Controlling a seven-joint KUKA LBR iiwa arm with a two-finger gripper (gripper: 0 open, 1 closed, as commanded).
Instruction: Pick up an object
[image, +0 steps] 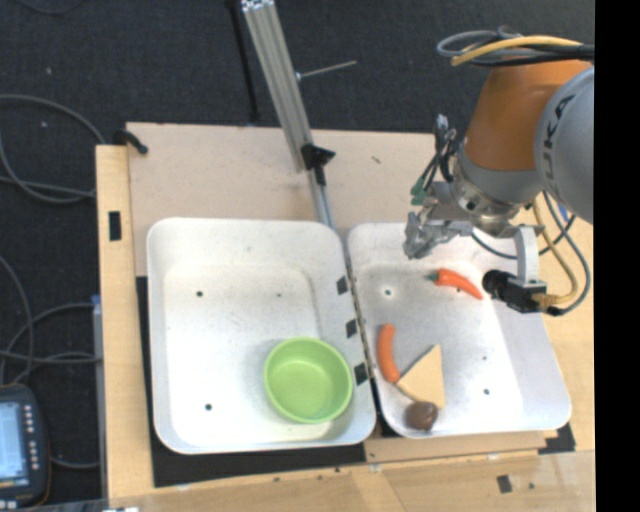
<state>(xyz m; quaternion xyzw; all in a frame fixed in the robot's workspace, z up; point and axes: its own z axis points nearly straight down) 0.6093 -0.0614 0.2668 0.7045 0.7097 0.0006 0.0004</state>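
From the overhead camera view, the grey two-finger gripper (425, 238) hangs over the far corner of the right-hand shallow white bin (520, 385); whether it is spread or pressed together I cannot tell. Nothing is seen in its grasp. A small curved orange pepper-like piece (459, 283) lies just beside it. Nearer the camera lie a slim orange carrot-shaped stick (387, 352), a tan wedge (425, 376) and a dark brown lump (421, 414), the last two touching. A lime-green plastic bowl (308, 378) sits in the left bin (190, 260). A descent here would probably miss the pepper-like piece or nudge it aside, since the gripper sits off toward the bin wall.
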